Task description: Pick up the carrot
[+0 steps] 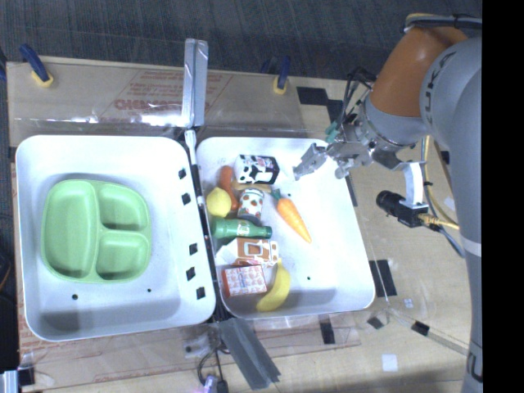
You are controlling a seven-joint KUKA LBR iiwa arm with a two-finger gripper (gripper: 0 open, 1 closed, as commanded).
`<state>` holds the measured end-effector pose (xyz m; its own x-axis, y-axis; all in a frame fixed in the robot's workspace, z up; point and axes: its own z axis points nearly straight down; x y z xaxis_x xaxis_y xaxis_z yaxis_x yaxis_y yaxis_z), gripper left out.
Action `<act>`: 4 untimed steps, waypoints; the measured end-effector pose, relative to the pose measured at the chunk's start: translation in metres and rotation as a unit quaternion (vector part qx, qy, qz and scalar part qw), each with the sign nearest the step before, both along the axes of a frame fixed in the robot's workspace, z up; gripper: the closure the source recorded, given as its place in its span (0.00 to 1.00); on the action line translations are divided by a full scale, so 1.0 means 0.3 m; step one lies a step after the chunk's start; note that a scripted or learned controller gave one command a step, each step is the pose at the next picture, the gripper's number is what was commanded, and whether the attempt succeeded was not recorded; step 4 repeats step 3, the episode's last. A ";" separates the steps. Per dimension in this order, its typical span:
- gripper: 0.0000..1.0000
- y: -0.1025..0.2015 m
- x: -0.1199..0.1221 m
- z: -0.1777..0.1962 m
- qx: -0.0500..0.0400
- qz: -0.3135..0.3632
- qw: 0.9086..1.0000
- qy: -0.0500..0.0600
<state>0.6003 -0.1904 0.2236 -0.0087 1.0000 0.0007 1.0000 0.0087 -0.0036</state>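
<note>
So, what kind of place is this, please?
Probably a robotics lab bench for grasping tests: a robot arm reaches over two white bins, toy food such as a carrot and a banana fills one, and clamps hold a sheet down.

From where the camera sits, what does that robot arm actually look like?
The arm is a thick, rounded grey tube with a broad orange band above its wrist. At its tip sits a small grey metal gripper with thin fingers. Dark cables and a black fitting hang near the wrist.
</note>
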 end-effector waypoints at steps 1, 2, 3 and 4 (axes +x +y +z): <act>0.00 0.062 -0.121 -0.440 0.000 0.051 0.999 -0.001; 1.00 0.061 -0.121 -0.408 0.000 0.053 0.999 0.000; 1.00 0.238 -0.192 0.046 0.000 0.069 0.998 -0.001; 1.00 0.238 -0.192 0.046 0.000 0.069 0.998 -0.001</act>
